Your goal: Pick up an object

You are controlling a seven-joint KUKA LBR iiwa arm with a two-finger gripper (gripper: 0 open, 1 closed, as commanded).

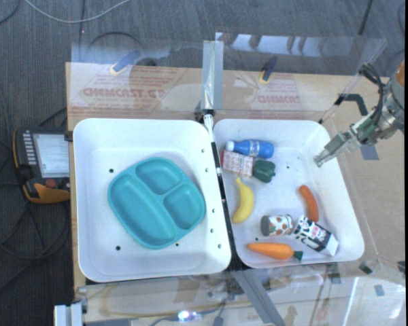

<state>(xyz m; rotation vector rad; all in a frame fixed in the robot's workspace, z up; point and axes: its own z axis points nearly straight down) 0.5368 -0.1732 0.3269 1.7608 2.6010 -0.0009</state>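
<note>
Seen from above, my arm enters from the right, its tip over the right bin's far right rim, above the contents. The left bin holds a teal divided plate. The right bin holds a blue bottle, a patterned carton, a green pepper, a banana, a sausage, a small can, a cow-print carton and a carrot.
</note>
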